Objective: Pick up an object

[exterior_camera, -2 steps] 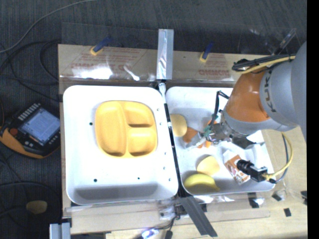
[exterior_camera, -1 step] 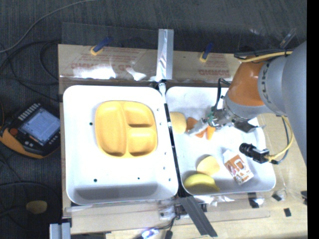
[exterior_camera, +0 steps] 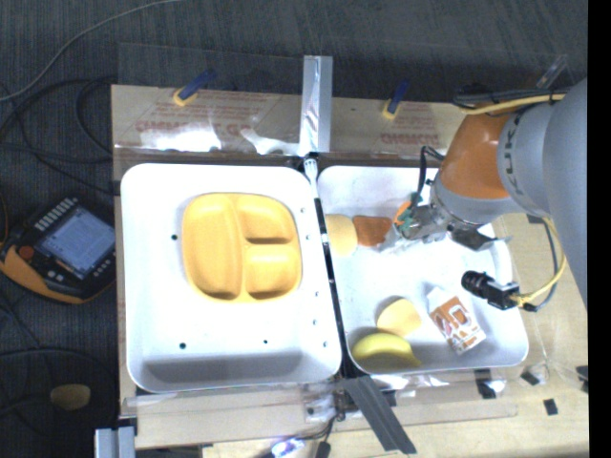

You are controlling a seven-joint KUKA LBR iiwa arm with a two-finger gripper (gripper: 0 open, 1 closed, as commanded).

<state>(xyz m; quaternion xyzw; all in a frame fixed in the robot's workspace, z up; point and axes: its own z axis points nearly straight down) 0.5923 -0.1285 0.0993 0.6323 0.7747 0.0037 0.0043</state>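
Observation:
My gripper [exterior_camera: 403,229] reaches low into the right bin [exterior_camera: 496,351], at its upper middle. Its tip is right beside an orange-brown object [exterior_camera: 371,228], which lies next to a pale yellow round piece [exterior_camera: 339,234] at the bin's left wall. I cannot tell whether the gripper touches the orange-brown object. Lower in the same bin lie a yellow wedge [exterior_camera: 400,315], a yellow-green rounded object [exterior_camera: 385,351] and a small white and orange carton [exterior_camera: 453,321].
The left bin [exterior_camera: 153,351] holds a yellow divided tray [exterior_camera: 241,246]. The grey arm with its orange band [exterior_camera: 477,165] covers the right bin's upper right corner. A black cable connector [exterior_camera: 482,285] hangs over the bin's right side.

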